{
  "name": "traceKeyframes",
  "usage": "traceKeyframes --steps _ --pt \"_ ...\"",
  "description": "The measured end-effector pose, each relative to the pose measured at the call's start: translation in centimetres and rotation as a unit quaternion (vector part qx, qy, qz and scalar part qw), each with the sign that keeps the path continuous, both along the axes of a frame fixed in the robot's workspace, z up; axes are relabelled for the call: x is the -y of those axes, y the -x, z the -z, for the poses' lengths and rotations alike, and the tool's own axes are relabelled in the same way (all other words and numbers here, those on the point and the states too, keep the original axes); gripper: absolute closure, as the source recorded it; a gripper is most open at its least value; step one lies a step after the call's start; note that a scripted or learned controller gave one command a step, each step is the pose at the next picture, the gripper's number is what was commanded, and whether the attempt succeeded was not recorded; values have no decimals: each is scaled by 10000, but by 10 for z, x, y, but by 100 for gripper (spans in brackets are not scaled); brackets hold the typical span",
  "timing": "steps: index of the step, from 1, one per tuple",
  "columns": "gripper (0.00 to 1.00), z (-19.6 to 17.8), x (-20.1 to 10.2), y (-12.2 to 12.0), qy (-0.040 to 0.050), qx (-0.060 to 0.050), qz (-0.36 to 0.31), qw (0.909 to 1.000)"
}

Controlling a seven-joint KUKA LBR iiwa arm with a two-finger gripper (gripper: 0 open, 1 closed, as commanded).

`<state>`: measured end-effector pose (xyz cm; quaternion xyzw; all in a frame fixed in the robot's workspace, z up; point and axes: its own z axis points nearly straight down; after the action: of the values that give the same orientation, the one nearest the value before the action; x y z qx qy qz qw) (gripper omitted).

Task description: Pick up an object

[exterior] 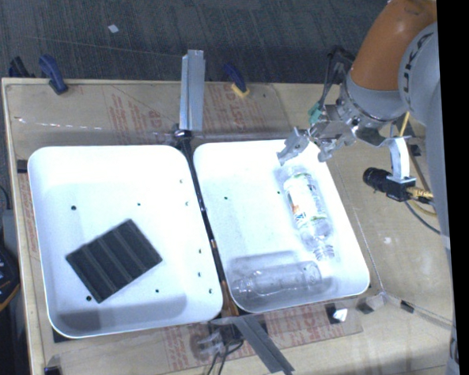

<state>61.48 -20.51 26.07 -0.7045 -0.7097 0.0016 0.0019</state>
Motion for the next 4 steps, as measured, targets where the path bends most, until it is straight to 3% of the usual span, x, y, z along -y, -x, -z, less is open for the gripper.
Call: traceKeyframes --steps 1,2,3,4 --pt "0 73 3 -5 -8 7 -598 9982" --pt "0 91 3 6 -9 7 -772 9970" --pt "0 80 3 6 3 22 -1363 9907" --pt "0 66 3 8 6 27 -1516 9884"
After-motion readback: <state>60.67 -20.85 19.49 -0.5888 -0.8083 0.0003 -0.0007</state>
